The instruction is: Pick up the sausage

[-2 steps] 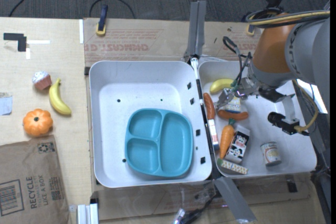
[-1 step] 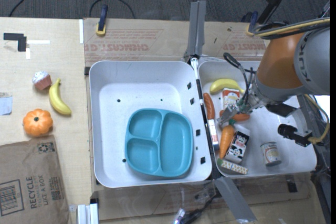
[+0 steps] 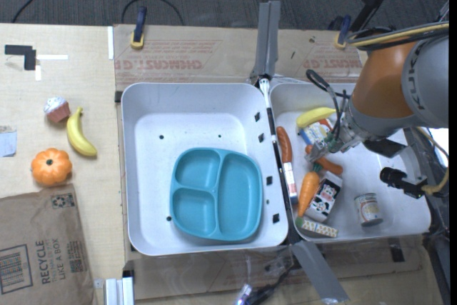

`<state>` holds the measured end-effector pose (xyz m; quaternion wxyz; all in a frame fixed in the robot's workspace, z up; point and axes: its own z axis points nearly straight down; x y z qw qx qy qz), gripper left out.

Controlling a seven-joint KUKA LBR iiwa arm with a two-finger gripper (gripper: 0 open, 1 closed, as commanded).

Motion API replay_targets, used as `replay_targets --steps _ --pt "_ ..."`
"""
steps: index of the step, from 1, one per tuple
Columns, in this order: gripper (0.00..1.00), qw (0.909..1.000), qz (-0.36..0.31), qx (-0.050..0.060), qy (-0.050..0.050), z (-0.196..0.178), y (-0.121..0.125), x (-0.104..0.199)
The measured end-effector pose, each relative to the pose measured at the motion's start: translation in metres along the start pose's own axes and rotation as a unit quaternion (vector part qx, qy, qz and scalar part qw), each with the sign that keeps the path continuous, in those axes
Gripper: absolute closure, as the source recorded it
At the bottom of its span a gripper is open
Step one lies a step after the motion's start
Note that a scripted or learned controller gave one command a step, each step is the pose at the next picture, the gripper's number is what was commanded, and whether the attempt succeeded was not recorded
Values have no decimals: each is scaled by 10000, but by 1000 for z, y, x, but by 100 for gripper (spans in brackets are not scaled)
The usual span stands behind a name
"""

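- Cardboard sheeting covers the bench, held by clamps at the far edge, and on it sit two shallow white plastic bins side by side; dark carpet and stand legs lie beyond.
- Camera view, left bin (image 3: 143,175): it carries a teal three-part plastic plate (image 3: 216,193) near its middle, with bare floor all around.
- Right bin (image 3: 400,221): the task's thing, a reddish-brown sausage (image 3: 285,144), lies lengthwise close against the left wall, just beside the divider between the bins. That wall leaves little room on its left side; its right side looks more open.
- Near it: a yellow banana (image 3: 315,116) farther back, an orange carrot (image 3: 308,192), a black-and-white carton (image 3: 325,199) and a small tin can (image 3: 369,209).
- The grey arm with the orange band (image 3: 385,86) reaches in from the right, its gripper (image 3: 330,145) low over the clutter, right of the sausage and apart from it.
- The pincer is tangled in cables and toys, so whether it is released or clenched cannot be told; nothing of the sausage sits in it.
- Left of the bins, on the cardboard: a second banana (image 3: 80,133), a small pumpkin (image 3: 51,166) and a cupcake (image 3: 56,109).
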<state>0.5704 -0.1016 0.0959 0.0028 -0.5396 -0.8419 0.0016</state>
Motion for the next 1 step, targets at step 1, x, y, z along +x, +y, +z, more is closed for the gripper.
replay_targets --steps 1 --pt "100 9979 643 -8 -15 -142 62 62"
